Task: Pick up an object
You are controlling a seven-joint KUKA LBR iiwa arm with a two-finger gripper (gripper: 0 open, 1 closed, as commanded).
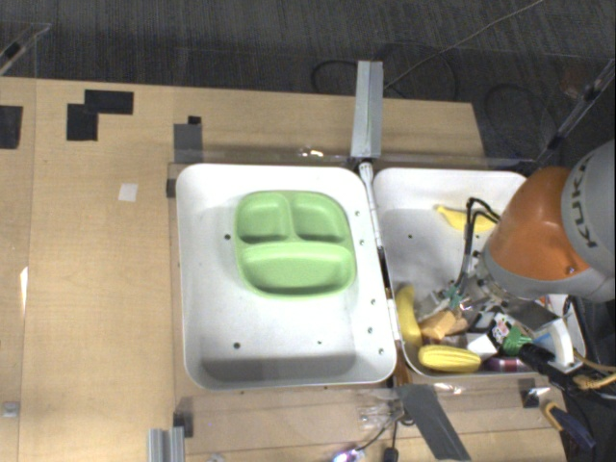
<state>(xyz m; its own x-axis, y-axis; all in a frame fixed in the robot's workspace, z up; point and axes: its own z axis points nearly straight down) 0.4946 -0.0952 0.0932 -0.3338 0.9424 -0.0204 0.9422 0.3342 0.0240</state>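
Observation:
The arm reaches in from the right over the right bin (423, 195), its orange band (539, 229) above the wrist. My gripper (460, 301) is low in the front part of that bin, among a heap of small objects. Next to it lie a brown item (441, 325), a yellow banana-like piece (449, 358) at the front wall and another yellow piece (408, 316) at the left wall. A yellow object (452, 218) lies further back, partly behind the cable.
The left bin (202, 258) holds a green divided tray (293, 242). A green and a purple item (510, 345) lie under the arm at the right bin's front right. A metal post (367, 104) stands behind the bins.

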